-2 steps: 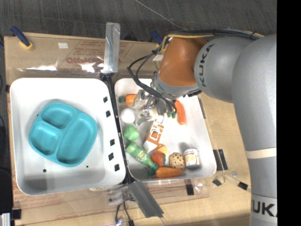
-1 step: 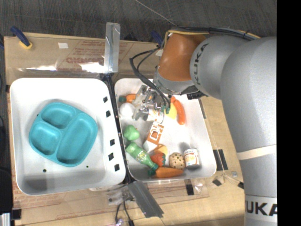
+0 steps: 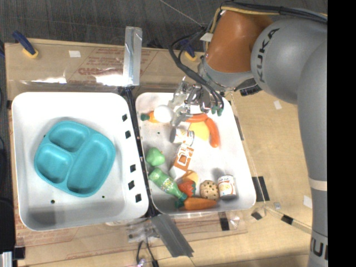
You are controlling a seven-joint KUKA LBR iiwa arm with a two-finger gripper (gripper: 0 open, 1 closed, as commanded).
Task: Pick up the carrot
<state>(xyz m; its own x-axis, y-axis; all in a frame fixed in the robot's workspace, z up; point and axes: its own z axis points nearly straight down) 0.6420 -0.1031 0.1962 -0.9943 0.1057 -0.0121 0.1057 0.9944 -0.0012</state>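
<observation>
**A:** What could go wrong from here?

**B:** Starting at the left, the white bin [image 3: 22, 149] with the blue plate [image 3: 75, 157] is no trouble. The danger is in the right bin [image 3: 245, 166]. The carrot [image 3: 199, 203] lies flat against the near wall, just under the cookie [image 3: 208, 189]. My gripper [image 3: 186, 115] hangs at the far end, well apart from it. A curved orange-red piece [image 3: 210, 129] sits just beside me, so I judge I might close on the wrong orange thing.

**A:** Are you gripping anything?

**B:** I cannot tell whether my gripper is spread or closed, because the metal there is a tangle. I see nothing clamped in it.

**A:** And at the carrot itself?

**B:** It is crowded. The wall and its neighbours leave little room, so I could easily bump one of them or slip off.

**A:** Count them, left to right.

**B:** There are two bins and one plate. Then come one small orange bit [image 3: 148, 115], one white ball [image 3: 162, 113], one green lump [image 3: 156, 157], one green bottle [image 3: 166, 181], one carton [image 3: 183, 157], one carrot, one cookie, one curved orange-red piece and one little jar [image 3: 226, 186].
</observation>
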